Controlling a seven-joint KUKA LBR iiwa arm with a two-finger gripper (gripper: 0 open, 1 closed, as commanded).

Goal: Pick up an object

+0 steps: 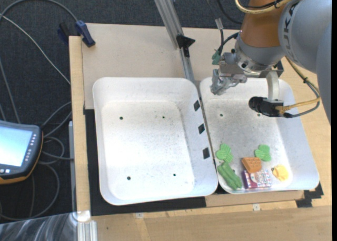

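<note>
My gripper (220, 86) hangs over the far left corner of the right bin (295, 134), under the grey and orange arm. Nothing shows between its metal fingertips. The objects lie together at the near end of that bin, well apart from the gripper: a green leafy piece (225, 153), a long green piece (229, 176), a second green leafy piece (263, 152), an orange block (251, 164), a purple and white packet (256, 179) and a yellow piece (281, 173).
The left bin (105, 98) sits beside the right one, with a dark ridge of clips between them. A slanted metal pole (168, 19) rises behind the bins. A blue clamp (84, 32) sits at the bench's far left corner. A handheld pendant (16, 150) lies off the bench at left.
</note>
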